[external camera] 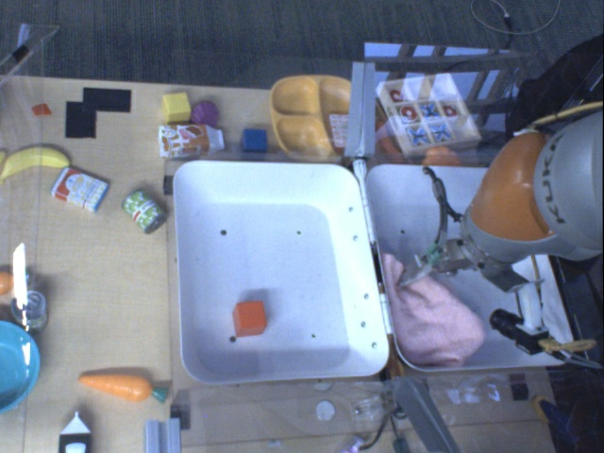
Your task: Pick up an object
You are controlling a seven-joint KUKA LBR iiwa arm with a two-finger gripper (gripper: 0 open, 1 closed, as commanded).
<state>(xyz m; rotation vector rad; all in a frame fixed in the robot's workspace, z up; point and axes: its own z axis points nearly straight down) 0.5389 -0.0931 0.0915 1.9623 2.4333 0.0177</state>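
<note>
We see the arm reaching in over the right bin, its gripper lowered near that bin's left wall, right at the upper left edge of a pink cloth. The cloth lies crumpled in the bin's near left corner, and from the gripper it spreads toward the near edge and a little to the right, its long axis running roughly from the left wall to the near right. We judge the cloth to be the object in reach, since the gripper seems to be touching or just above its top fold; we cannot tell which. Whether the gripper is open or closed we cannot tell either, because the wrist and cabling hide it, and nothing is visibly held. The other candidate, an orange block, sits in the left bin toward its near left corner, well apart from the gripper and across the divider between the bins. We think a grasp here turns on coming straight down onto the cloth's bunched upper edge.
</note>
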